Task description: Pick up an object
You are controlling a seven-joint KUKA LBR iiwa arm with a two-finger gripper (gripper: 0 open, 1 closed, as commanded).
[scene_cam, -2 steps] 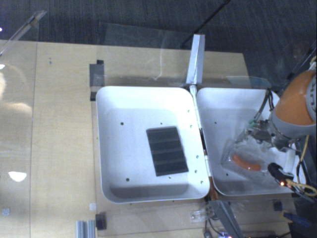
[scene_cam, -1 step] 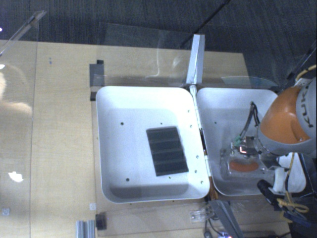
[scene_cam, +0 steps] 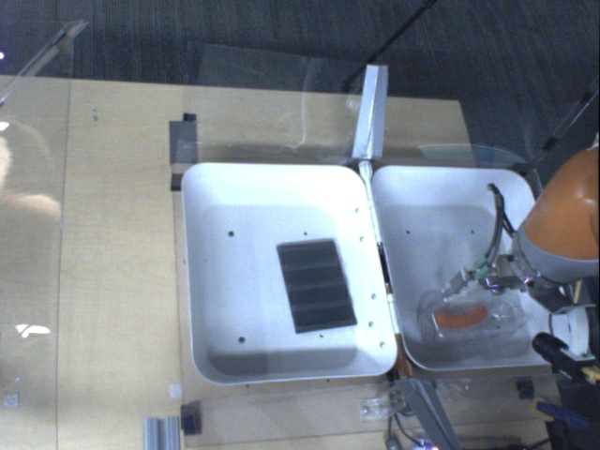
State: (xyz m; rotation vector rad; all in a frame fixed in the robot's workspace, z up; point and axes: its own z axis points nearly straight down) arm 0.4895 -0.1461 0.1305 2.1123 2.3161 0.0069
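- 2 white bins sit side by side on a light wooden bench [scene_cam: 103, 279], in the middle and right of the frame.
- The left bin [scene_cam: 216, 251] holds a dark flat pad [scene_cam: 316, 285] with ridges across it. The pad lies flat near the middle of that bin, a bit toward its right side, and is turned at a slight slant.
- The right bin [scene_cam: 422, 214] holds an orange-red object [scene_cam: 459, 318], long and thin. It lies near the lower edge of that bin, in the lower right of the frame.
- Something clear and shiny seems to wrap around the orange-red object, but it is too blurry to say what it is.
- The arm [scene_cam: 567, 218] comes in from the right edge of the frame. Its big orange and grey part hangs over the right side of the right bin.
- The gripper [scene_cam: 483, 284] is low in the right bin, just above the orange-red object and very close to it.
- The gripper is small and blurry here, so I cannot tell how wide it is or if it has hold of anything.
- A grey metal bar [scene_cam: 370, 115] stands at the top, between the 2 bins.
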